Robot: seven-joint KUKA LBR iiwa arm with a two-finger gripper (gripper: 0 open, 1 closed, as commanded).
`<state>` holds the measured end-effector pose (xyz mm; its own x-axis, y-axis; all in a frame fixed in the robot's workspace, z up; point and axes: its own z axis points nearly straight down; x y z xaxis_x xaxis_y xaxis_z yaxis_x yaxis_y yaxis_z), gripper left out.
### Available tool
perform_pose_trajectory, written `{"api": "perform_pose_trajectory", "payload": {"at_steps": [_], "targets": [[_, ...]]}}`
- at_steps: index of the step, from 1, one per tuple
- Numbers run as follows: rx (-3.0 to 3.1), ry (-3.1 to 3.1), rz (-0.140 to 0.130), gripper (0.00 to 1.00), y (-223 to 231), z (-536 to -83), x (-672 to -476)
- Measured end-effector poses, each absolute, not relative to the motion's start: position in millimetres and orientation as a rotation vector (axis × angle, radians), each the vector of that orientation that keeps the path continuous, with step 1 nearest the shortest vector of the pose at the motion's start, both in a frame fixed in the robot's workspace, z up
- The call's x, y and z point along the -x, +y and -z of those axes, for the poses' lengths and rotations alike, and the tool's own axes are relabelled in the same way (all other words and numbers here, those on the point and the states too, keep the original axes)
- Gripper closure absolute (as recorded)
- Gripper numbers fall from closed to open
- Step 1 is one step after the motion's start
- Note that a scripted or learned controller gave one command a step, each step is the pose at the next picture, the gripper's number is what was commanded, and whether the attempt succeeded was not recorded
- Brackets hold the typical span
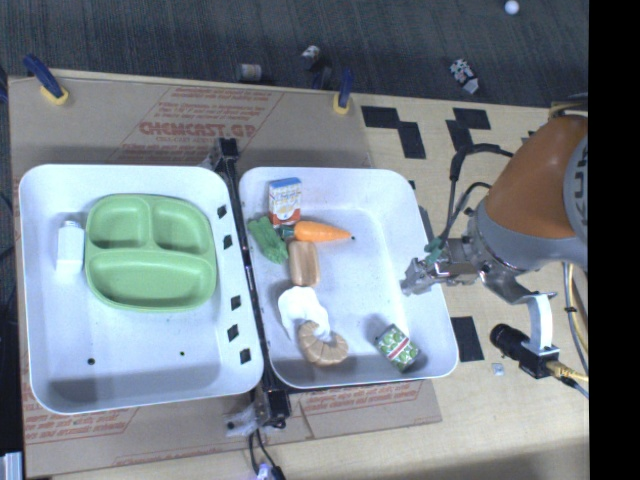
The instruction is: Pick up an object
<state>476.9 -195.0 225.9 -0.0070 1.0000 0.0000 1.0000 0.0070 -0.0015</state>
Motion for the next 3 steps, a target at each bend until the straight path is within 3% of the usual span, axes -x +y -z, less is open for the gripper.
{"api": "perform_pose_trajectory", "payload": {"at_steps": [1,2,3], "targets": [[2.219,-2.227,0.001,1.0,-203.8,-250.1,-477.0],[2.214,-2.226,-0.003,1.0,-211.0,-230.9,-476.3],[2.21,-2.233,-0.002,1.0,-210.9,-241.4,-477.4]]}}
